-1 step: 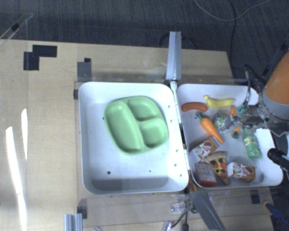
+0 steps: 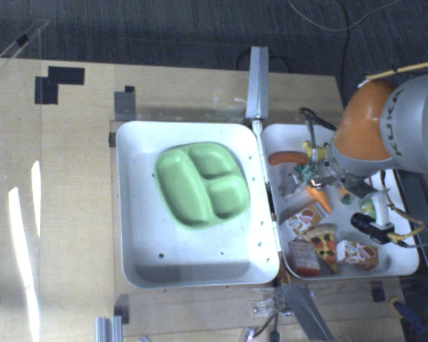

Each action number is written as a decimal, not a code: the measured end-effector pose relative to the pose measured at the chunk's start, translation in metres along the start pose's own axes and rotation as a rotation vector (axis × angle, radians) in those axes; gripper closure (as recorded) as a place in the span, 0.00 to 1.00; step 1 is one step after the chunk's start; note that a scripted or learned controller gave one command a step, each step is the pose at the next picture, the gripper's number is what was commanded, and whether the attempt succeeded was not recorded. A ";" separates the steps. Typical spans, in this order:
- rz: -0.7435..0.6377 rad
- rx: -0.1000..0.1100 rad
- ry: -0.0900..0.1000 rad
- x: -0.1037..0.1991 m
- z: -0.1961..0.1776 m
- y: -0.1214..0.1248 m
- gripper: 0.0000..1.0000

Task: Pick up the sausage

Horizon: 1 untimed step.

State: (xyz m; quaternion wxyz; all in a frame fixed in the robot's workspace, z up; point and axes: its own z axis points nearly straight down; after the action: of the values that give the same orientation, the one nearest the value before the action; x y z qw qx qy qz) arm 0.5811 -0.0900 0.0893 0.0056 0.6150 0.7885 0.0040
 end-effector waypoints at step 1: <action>0.450 0.049 0.006 -0.025 0.004 0.078 0.00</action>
State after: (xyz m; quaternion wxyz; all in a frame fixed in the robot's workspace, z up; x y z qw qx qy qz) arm 0.6627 -0.0954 0.0869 -0.0127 0.7754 0.6313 -0.0120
